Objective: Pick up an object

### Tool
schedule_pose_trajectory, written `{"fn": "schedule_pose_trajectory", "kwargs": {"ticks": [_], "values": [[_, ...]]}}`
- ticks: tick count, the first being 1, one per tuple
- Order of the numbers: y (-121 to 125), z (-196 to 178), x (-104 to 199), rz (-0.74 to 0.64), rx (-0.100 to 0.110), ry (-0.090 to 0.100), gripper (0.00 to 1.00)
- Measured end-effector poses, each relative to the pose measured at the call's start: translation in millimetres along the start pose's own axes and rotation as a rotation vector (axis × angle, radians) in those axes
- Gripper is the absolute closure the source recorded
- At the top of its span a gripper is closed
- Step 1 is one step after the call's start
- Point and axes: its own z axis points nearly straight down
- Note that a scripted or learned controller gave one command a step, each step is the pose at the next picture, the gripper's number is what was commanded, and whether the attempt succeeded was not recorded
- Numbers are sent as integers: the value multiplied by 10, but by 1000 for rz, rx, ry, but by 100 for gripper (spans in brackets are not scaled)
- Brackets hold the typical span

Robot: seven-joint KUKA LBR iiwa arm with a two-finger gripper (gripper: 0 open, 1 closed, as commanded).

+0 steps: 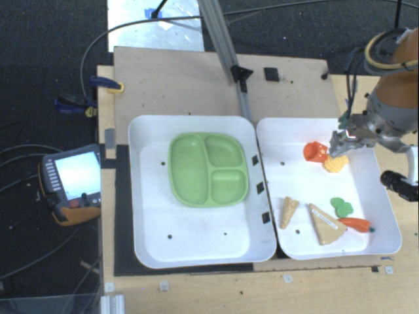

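1. Reaching in from the right, the grey arm with its orange band [393, 50] hangs over the right bin [288, 136], its gripper [340, 146] low over the bin's upper part.
2. Whether the gripper is spread or closed, I cannot tell; the metal tip is small and blurred against the toys beneath it.
3. Just under and beside the tip lie two small things close together: an orange-red toy [315, 152] to its left and a yellow piece [335, 165] below it (ridged, maybe toy corn). Nothing can be seen lifted clear of the bin floor.
4. Lower in the same bin, a tan cone-shaped piece [289, 211] lies near the left wall, pointed end down.
5. To its right rests a tan wedge [325, 224] with a pale strip across it.
6. A toy carrot [355, 224] lies just beside the wedge's right edge, with a green leafy piece [341, 207] just above it.
7. The left bin [150, 241] holds a green divided plate [208, 169], three compartments, lying flat in the bin's upper half.
8. Both bins sit side by side on a bench board [183, 84]; a handheld pendant [72, 185] with a lit screen lies on the dark floor to the left.
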Motion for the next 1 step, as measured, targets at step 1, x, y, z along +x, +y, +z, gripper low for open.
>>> {"fn": "schedule_pose_trajectory", "kwargs": {"ticks": [1], "values": [[-84, -62, 572, -1, 1, 1, 100]]}}
